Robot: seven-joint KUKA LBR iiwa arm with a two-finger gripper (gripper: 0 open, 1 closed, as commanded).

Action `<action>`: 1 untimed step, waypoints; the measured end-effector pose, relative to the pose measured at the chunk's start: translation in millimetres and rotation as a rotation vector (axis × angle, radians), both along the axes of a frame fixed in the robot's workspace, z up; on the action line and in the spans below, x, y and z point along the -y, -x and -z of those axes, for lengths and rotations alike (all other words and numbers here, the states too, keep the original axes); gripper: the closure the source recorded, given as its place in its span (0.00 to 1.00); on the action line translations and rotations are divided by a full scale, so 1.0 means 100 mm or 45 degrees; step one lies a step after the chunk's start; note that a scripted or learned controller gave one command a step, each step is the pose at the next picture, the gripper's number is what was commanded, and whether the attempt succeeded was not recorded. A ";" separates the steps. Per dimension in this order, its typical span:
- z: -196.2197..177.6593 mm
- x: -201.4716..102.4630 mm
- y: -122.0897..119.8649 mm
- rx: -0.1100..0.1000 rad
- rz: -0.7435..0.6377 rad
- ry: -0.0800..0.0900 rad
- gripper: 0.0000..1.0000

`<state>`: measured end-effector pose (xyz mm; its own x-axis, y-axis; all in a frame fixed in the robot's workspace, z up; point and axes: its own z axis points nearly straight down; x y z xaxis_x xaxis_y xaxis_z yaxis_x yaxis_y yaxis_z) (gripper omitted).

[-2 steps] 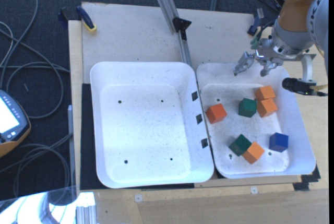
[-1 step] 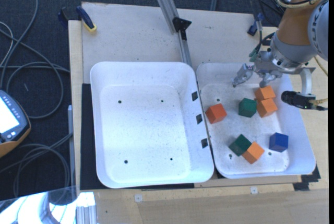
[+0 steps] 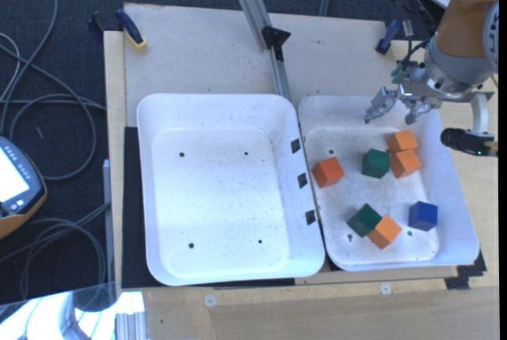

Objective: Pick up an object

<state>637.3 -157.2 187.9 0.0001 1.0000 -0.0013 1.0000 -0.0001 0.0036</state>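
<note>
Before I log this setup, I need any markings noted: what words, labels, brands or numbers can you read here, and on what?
None can be read.
The blocks, such as the blue block, bear no lettering.
The device with a lit screen at the left edge is too blurred to read.
The white bins show only specks.

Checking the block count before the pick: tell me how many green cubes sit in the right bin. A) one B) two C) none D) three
B: two green cubes lie in the right bin, one green cube near the middle beside the orange ones and a second green cube lower down, touching an orange cube.
</note>
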 end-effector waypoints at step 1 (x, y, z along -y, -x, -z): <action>-0.85 -0.30 0.25 0.007 -0.005 -0.001 0.00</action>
<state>612.3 -126.7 273.3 -0.0038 1.0000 -0.0005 0.9999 0.0038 0.0095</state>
